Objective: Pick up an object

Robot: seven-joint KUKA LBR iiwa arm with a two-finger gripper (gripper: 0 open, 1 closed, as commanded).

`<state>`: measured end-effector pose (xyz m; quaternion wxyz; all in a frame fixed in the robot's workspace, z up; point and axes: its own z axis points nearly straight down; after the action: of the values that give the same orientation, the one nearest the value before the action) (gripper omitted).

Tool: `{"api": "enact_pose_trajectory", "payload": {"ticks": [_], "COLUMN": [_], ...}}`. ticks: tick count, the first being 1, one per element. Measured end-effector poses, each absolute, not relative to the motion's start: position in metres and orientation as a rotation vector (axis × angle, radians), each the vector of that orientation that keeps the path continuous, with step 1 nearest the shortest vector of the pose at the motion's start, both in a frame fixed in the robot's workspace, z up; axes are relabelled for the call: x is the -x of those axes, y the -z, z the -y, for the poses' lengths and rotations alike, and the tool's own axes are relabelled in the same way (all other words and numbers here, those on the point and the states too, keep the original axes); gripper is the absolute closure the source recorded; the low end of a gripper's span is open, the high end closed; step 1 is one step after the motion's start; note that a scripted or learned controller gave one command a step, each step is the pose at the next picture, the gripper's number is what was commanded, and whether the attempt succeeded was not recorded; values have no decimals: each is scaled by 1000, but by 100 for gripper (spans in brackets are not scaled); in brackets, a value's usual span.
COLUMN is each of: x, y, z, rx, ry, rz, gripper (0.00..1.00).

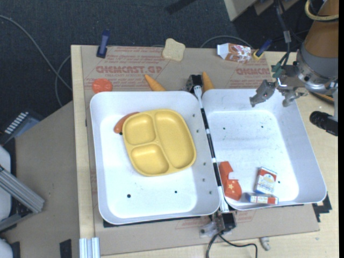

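A: Gripper (274,94) hangs over the far edge of the right bin (301,144), fingers spread, nothing between them.

B: Targets?

A: Three small things lie at the near edge of that bin: a red packet (230,183) against the divider, a small carton (265,181) just beside it, a flat packet (259,199) near the rim. All well apart from the gripper.

B: Risks?

A: Packet lies flat (little for the fingers to catch), so a closing pinch likely slides over it. Things sit close together; a descent may nudge one into another. The yellow tray (158,142) in the left bin (107,198) looks too wide to pinch.
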<state>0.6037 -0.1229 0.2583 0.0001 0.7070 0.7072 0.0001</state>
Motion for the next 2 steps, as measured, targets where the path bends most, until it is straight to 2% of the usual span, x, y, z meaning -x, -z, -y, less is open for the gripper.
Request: {"api": "enact_pose_trajectory", "payload": {"ticks": [1,2], "x": [-628,-614], "y": [-128,-84], "z": [106,93], "rx": [-2224,-2224], "ry": [3,2], "rz": [-2224,-2223], "gripper": [0,0]}}
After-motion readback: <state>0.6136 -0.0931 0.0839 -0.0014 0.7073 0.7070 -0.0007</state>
